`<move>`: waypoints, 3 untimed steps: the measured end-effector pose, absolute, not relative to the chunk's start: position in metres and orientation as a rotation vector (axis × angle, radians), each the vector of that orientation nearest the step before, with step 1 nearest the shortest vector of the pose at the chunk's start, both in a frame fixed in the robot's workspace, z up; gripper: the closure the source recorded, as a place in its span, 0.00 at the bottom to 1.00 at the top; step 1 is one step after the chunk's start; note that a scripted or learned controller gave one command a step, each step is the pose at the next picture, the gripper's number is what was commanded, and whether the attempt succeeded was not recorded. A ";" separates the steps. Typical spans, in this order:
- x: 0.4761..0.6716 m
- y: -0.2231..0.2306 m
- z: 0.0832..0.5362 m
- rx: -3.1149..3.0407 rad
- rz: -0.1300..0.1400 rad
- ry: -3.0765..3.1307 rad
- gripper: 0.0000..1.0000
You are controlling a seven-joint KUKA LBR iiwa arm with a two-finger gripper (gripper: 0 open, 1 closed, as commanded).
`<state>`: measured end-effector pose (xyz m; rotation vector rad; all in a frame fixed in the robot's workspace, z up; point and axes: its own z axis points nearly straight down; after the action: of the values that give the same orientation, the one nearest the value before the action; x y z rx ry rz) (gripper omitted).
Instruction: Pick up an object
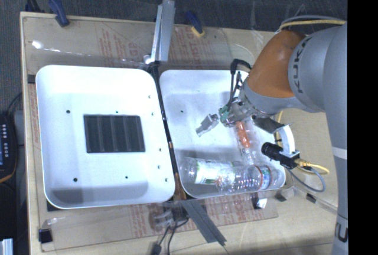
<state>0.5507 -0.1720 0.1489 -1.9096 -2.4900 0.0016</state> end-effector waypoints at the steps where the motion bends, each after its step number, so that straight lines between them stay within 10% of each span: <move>1: 0.558 -0.210 0.176 -1.857 0.001 -2.533 0.00; 2: 0.595 -0.210 0.160 -1.871 0.002 -2.523 0.00; 3: 0.576 -0.211 0.188 -1.906 0.002 -2.494 0.00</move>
<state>0.5760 -0.2110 0.1878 -1.9058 -2.4940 0.0023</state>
